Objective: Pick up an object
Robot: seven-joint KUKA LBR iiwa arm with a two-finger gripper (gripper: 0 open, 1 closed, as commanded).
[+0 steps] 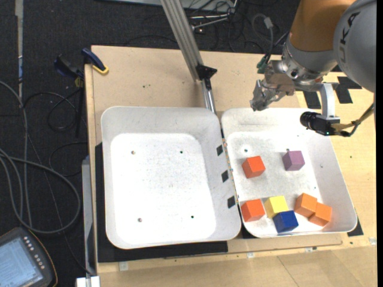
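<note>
Blue cube (286, 221) front of right bin (341, 178), edges skewed | gripper (261, 100) over back rim, grip state can't tell

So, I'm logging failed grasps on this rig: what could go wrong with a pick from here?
1. The yellow cube, blue cube and an orange cube sit packed together, so a descent there may nudge neighbours instead of gripping one.
2. Two more orange blocks lie near the right bin's wall, leaving little room.
3. The gripper hovers over the bin's far edge, away from every cube.
</note>
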